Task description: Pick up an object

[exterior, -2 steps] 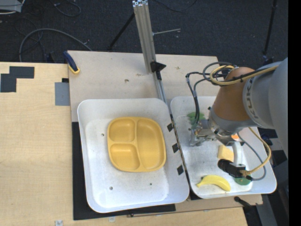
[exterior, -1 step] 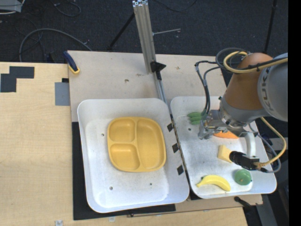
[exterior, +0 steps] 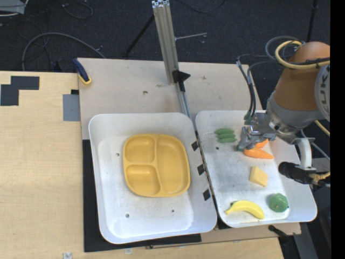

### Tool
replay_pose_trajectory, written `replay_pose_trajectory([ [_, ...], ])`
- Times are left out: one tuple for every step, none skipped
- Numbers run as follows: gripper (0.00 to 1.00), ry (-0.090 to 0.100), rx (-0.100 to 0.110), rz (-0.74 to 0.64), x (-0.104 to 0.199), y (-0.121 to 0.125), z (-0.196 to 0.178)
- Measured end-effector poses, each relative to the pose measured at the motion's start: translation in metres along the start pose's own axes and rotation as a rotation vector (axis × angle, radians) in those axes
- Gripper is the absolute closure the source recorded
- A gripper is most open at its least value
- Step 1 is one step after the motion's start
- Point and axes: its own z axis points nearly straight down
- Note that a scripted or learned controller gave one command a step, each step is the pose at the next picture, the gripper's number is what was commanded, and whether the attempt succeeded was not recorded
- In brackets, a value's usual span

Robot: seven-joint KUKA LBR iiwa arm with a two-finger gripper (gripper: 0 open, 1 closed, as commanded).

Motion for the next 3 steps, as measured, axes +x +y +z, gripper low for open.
replay_pose_trajectory([
  [1.0, 0.001, 0.002, -0.003, -0.001, 0.0, -0.018],
  [1.0, 0.002, 0.006, -0.009, 0.048, -0.005, -0.017],
  [1.0, 0.001, 0.007, -0.008, 0.096, 0.004, -0.003],
])
